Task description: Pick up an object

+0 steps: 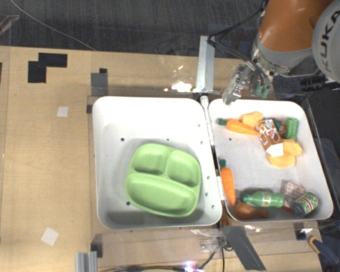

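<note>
My two-finger metal pincer point(245, 85) hovering over the right shallow white bin's point(320, 152) far rim, fingers spread, pinching nothing, long orange plastic carrot point(241, 127) just below

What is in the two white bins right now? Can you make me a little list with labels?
left bin: a green plate with three sections
right bin: toy food and small packs
near its far edge: a carrot
by its left wall: another carrot
near its front edge: a green bottle lying on its side
gripper: above the right bin's far edge, holding nothing
</note>
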Robot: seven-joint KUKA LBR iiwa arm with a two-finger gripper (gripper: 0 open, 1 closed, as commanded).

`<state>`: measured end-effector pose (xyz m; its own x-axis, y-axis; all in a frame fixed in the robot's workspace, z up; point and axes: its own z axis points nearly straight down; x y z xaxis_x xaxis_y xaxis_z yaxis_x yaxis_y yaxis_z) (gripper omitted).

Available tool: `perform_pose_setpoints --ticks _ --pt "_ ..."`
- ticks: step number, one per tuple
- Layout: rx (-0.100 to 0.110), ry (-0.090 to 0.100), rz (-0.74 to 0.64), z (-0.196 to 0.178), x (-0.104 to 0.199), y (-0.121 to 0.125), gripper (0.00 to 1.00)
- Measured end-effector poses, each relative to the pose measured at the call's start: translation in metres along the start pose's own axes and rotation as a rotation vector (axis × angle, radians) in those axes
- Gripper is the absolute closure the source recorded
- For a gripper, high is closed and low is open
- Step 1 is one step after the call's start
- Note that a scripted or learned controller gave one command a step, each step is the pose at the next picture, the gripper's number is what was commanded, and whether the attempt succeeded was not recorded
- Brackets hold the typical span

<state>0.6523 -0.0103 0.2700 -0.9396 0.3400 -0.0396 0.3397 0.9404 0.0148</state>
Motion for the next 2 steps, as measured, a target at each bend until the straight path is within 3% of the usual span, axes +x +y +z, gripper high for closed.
perform_pose_setpoints --ticks 1,2 --pt "-0.003 -0.01 -0.003 -0.013 -0.002 0.001 1.0" --pt "0.011 0.03 -0.161 -0.024 0.032 -0.071 1.0"
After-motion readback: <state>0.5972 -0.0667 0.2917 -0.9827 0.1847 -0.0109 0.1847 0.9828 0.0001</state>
